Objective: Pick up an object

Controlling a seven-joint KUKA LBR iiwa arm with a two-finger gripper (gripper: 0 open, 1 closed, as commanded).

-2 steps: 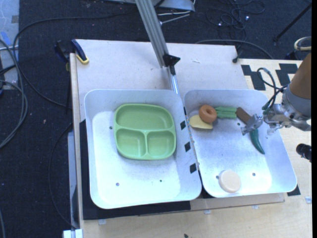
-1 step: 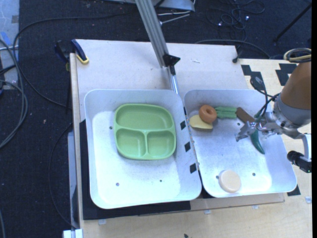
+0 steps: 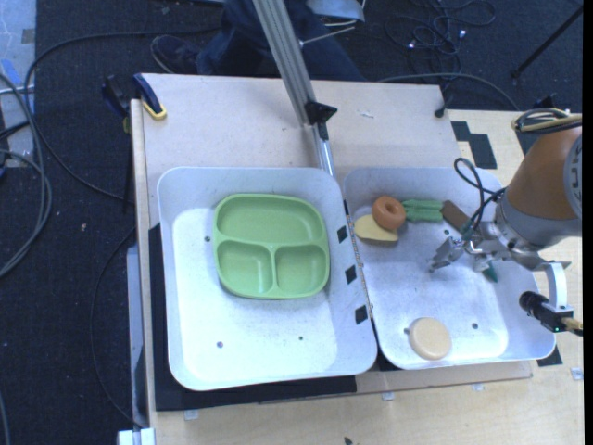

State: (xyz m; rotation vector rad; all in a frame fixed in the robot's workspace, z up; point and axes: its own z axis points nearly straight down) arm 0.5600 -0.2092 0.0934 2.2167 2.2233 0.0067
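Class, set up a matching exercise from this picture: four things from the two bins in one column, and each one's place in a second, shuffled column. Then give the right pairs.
Things:
1. green divided plate
2. doughnut
3. round cream disc
4. gripper

Places:
A. near front edge of right bin
B. over middle of right bin
C. in left bin
D. back of right bin, beside a green item

Pairs: 1-C, 2-D, 3-A, 4-B
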